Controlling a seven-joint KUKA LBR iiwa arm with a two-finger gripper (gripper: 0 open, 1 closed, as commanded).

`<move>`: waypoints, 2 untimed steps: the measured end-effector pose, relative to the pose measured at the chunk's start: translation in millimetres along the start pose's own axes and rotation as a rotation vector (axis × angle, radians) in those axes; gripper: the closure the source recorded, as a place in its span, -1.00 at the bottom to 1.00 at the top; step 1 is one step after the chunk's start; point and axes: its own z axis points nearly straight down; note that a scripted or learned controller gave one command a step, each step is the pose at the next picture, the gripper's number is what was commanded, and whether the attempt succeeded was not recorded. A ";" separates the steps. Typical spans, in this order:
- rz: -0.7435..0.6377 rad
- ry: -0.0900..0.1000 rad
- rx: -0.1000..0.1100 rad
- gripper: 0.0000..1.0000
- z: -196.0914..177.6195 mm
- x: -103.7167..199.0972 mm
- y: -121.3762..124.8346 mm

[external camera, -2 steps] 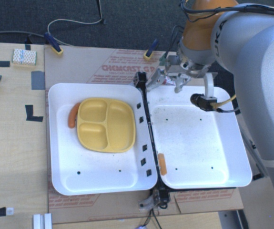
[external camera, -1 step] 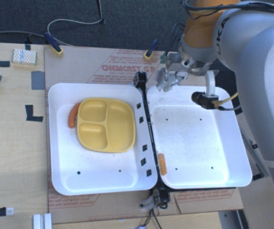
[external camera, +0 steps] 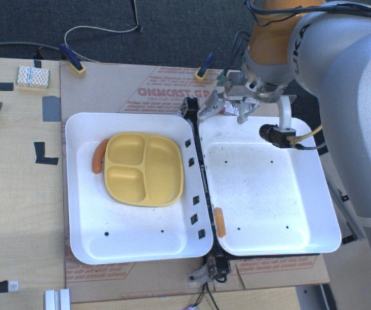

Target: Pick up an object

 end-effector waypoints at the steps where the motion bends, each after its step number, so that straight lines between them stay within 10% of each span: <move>1: -0.002 0.002 0.001 1.00 -9.4 1.1 0.1; 2: -0.001 0.002 0.001 -1.00 -9.2 1.0 0.0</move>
